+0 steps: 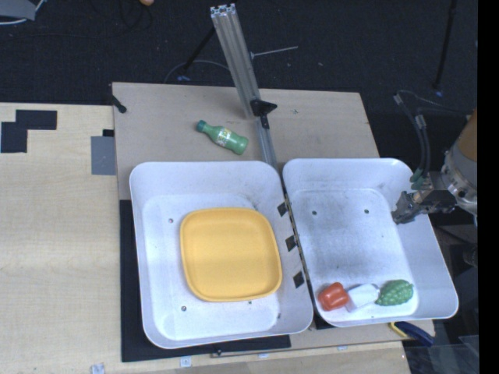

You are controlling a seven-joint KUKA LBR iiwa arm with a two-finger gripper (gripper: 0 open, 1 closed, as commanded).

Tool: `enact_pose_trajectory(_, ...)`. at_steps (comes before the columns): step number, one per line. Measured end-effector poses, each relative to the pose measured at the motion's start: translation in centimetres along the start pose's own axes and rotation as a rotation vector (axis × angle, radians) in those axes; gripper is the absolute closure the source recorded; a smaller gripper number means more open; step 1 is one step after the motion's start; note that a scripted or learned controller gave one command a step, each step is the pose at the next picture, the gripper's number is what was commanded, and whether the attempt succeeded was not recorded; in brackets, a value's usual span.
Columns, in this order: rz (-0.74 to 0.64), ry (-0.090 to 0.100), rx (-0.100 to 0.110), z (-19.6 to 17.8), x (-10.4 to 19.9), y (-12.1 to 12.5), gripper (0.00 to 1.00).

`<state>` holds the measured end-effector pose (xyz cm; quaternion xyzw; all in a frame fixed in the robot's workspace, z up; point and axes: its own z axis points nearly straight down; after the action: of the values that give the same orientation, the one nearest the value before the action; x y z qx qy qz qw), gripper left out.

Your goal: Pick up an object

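Observation:
At the front of the right bin point(343, 216) lie a red pepper-like toy point(334, 295), a small white object point(362, 294) and a green bumpy toy point(394, 293), close together in a row. A yellow square plate point(230, 252) rests in the left bin point(156, 209). My gripper point(411, 206) hangs at the right bin's right rim, well behind the three small objects, with nothing seen in it.
A green bottle point(223, 136) lies on the bench board behind the left bin. A slanted metal rail point(240, 53) rises behind the bins. The arm's wrist point(464, 174) and cables stand at the right edge.

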<state>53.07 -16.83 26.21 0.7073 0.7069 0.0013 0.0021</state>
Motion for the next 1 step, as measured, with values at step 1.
enact_pose_trajectory(1,-0.004,0.001,0.005,-0.5,5.01,1.75,1.0)
